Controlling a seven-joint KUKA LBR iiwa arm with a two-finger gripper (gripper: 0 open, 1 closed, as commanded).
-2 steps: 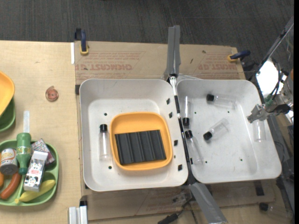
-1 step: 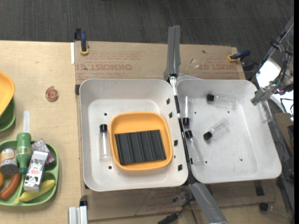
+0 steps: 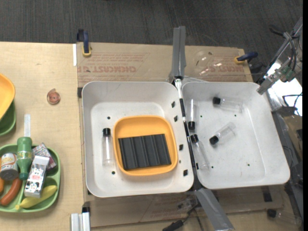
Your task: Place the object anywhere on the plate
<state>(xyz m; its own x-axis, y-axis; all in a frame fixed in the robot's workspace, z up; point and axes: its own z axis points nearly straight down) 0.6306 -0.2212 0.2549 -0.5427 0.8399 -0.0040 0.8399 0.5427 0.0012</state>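
We see an orange plate (image 3: 144, 123) with rounded corners sitting in the left bin (image 3: 94, 109), near its middle. A dark grey ribbed block (image 3: 145, 151) lies flat on the plate, covering much of its floor and reaching towards its near rim. Just beside the plate's left edge, a clear vial with a black cap (image 3: 106, 145) lies on the bin floor. In the right bin (image 3: 260, 148) we count two more capped vials (image 3: 222, 134) lying apart on the open floor, and further ones along its left wall. Both bins rest on cardboard (image 3: 125, 64). Well to the left, a green tray (image 3: 50, 194) holds toy food.
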